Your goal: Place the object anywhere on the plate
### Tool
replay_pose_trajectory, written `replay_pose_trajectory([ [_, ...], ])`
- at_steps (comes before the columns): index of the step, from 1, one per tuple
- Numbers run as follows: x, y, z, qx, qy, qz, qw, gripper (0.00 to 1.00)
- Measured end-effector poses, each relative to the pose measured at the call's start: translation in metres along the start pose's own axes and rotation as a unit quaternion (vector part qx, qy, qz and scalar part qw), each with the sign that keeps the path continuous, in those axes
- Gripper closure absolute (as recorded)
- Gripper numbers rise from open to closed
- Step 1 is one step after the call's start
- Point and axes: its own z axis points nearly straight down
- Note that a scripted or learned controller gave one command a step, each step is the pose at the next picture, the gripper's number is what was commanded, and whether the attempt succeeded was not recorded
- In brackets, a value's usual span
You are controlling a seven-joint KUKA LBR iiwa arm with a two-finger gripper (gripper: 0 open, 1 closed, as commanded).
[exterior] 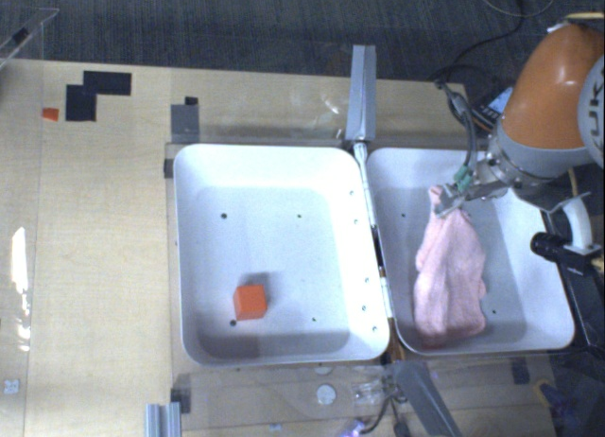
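A pink cloth is seen in the right bin, stretched from its far middle down to the near wall. Its upper end is gathered into a peak right at the gripper, which is lowered over the far part of that bin from the right. The cloth's top appears to be pinched between the closed fingers, though the fingertips are small and partly hidden by the arm. In the left bin, an orange block is found near the front left corner, well apart from the cloth.
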Motion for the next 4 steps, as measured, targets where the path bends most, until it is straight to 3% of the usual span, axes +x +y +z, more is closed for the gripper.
replay_pose_trajectory([
  [1, 0.059, 0.013, -0.002, 0.001, 0.001, -0.200, 0.9798, 1.00],
  [2, 0.117, 0.026, -0.001, 0.000, 0.001, -0.392, 0.9199, 1.00],
  [3, 0.162, 0.048, 0.006, -0.002, 0.001, -0.567, 0.8238, 1.00],
  [4, 0.213, 0.060, 0.001, -0.002, 0.001, -0.585, 0.8113, 1.00],
])
